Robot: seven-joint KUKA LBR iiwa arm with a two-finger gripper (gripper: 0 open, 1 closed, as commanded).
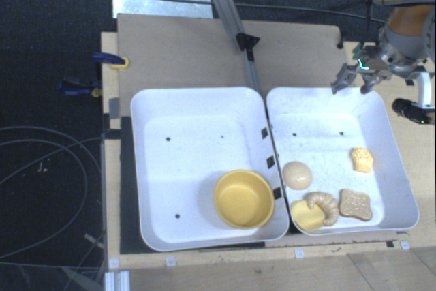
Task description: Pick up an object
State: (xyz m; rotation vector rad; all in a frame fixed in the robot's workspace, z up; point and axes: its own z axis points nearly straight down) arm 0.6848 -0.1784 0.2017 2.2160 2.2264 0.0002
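Camera view, left to right: we note a blue clamp (87, 86) at the bench's left edge. The left bin (157, 146) holds a yellow bowl (244, 198), upright, in its near right corner. In the right bin (320, 126) we find a pale round bun (298, 175) near the left wall, a yellow wedge (306, 216) at the near edge with a croissant (324, 206) touching it, a toast slice (355, 204) just beside the croissant, and a small yellow piece (362, 159) farther back. We record the gripper (357, 81) above that bin's far right corner, its fingers spread apart with nothing between them, well apart from every item.
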